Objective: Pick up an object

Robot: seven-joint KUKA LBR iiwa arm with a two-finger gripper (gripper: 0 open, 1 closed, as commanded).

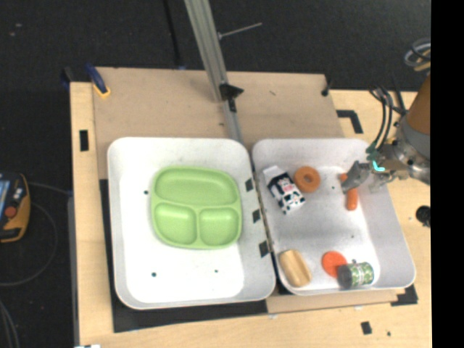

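**Gripper low over the right bin, beside a small orange piece**

Nearest the camera, along the right bin's [377,278] front edge and well in front of the gripper [357,178], lie a tan bread-like piece [294,267], an orange disc [332,261] and a green can [355,274] on its side, touching the disc.

Far to the gripper's left, the left bin [130,267] holds a green three-part plate [196,207]. Nearer, in the right bin, a black-and-white boxy toy [284,189] lies just beside an orange ring [307,179], both to the gripper's left.

At the gripper itself, a small orange stick-shaped piece [351,199] lies just below the dark fingers, touching or nearly so; it is too small to tell which. Whether the fingers are spread or closed cannot be told, and nothing is visibly held between them. The arm [417,133] comes in from the right.
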